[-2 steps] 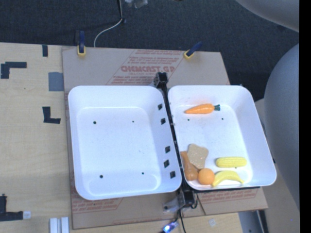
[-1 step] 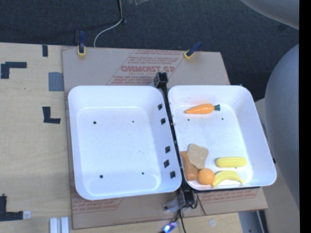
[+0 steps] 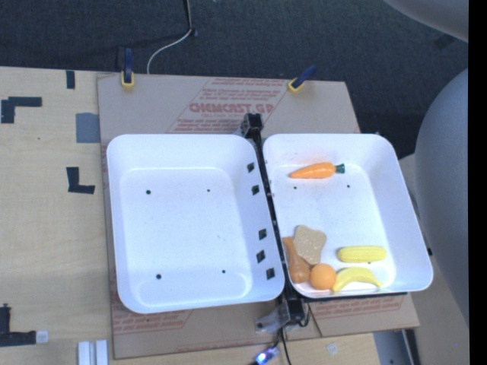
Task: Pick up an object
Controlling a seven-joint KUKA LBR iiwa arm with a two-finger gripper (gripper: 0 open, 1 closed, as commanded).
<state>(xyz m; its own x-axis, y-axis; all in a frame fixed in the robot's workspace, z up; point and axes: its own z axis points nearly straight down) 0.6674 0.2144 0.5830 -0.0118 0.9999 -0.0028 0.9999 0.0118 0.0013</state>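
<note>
Overhead, two shallow white plastic bins sit side by side on a sheet of brown printed cardboard (image 3: 228,109), which lies on the pale wooden surface (image 3: 46,204). The left bin (image 3: 122,204) and the right bin (image 3: 380,173) touch along their inner walls, where a row of small black clips runs down the join.

All the objects lie in the right bin. A small orange carrot with a dark green stub (image 3: 316,171) lies crosswise near the bin's far edge, well apart from the rest. Toward the near edge, a tan slice of toy bread (image 3: 309,243) rests tilted, overlapping an orange-brown elongated piece (image 3: 294,263) that lies against the bin's left wall. A round orange fruit (image 3: 323,277) sits just beside that piece, touching or nearly touching a curved yellow banana (image 3: 358,280) in the bin's near right corner. A yellow ear of corn (image 3: 361,254) lies just beyond the banana, crosswise.

At the cardboard's far edge, two clamps with yellow and blue handles (image 3: 127,74) grip its corners, and a white cable (image 3: 171,46) runs over the dark carpet beyond. A large grey rounded part of the arm (image 3: 456,204) fills the right edge; whether the fingers stand wide or narrow cannot be told.
</note>
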